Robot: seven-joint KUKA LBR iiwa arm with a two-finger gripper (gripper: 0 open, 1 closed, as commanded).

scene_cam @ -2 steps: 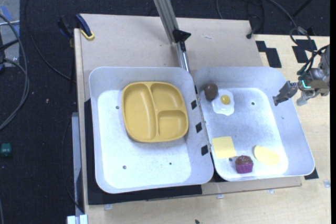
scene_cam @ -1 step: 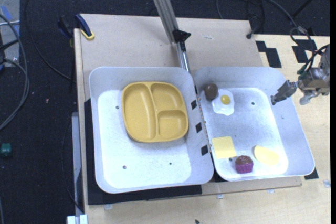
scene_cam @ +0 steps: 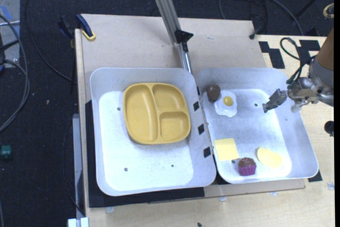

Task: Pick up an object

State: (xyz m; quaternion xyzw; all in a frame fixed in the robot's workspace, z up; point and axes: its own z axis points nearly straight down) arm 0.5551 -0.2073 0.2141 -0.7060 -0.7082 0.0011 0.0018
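Left white bin (scene_cam: pixel 106 167): yellow divided plastic tray (scene_cam: pixel 157 113). Right white bin (scene_cam: pixel 297 141): fried-egg toy (scene_cam: pixel 227 104), brown ball (scene_cam: pixel 213 92), yellow square (scene_cam: pixel 227 149), purple cupcake (scene_cam: pixel 246 166), yellow oval (scene_cam: pixel 270 157). Gripper (scene_cam: pixel 273 100) over right bin's far side, nothing between fingers; how far apart, cannot tell.

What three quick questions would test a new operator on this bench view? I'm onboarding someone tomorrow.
1. True or false: the yellow divided plate lies in the right bin.
2. Which item sits nearest the fried egg? A) brown ball B) purple cupcake C) yellow square
3. Fill in: the gripper hangs over the ____ bin.

Key: 1 false, it lies in the left bin; 2 A; 3 right.
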